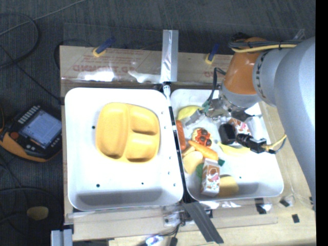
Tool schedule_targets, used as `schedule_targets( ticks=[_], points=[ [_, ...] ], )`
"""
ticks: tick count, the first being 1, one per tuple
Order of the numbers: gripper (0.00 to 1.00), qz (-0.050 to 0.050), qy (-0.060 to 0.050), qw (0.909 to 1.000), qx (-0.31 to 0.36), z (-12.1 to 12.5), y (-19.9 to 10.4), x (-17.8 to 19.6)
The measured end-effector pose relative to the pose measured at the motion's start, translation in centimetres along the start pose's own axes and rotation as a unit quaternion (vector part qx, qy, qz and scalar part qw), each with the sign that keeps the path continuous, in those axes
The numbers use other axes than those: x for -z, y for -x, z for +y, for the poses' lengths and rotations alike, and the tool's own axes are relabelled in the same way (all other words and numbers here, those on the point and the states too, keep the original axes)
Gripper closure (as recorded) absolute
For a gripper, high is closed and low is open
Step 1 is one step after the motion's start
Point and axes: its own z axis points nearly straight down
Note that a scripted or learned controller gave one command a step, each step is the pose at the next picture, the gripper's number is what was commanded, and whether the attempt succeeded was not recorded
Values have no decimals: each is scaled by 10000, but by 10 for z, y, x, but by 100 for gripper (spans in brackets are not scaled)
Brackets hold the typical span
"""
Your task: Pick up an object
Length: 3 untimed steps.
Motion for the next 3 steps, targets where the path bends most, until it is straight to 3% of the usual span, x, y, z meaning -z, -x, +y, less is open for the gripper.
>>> schedule_targets(
  ticks=[1,2,3],
  points=[
    [0,9,-117,9996,-268,36,14,-13],
    [100,5,-184,9995,-263,34,14,-5],
    [100,12,-66,9994,339,-5,-41,86]
  ],
)
